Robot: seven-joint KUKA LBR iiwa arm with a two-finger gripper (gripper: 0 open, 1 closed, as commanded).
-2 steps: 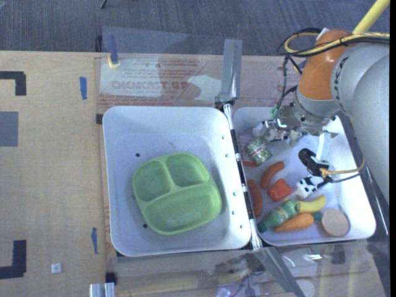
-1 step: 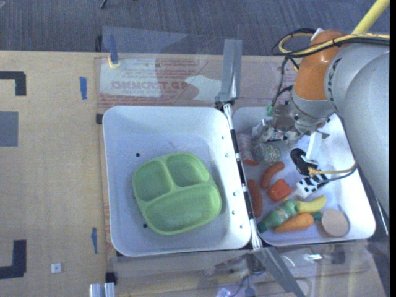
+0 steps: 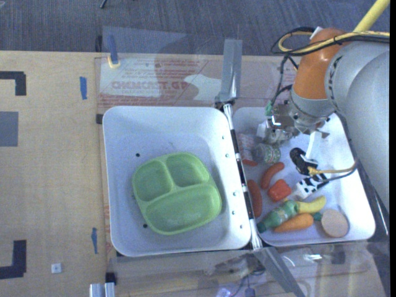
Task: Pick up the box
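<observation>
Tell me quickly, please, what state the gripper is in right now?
Gripper: low over the back of the right bin, above the clutter of toy food; whether it is open, closed or holding anything cannot be told.

A single fixed camera looks down at a slant from above the pale wooden bench [image 3: 49,184], far enough off to take in both shallow white plastic bins at once. The left white bin [image 3: 124,129], with a green three-compartment plastic plate [image 3: 177,192], sits mid-frame; the right white bin [image 3: 352,193] runs toward the frame's right side. Dark carpeted floor [image 3: 185,11] crosses the top. The grey arm with its orange band [image 3: 315,73] enters from the right, its fingers over the right bin's far end.
</observation>
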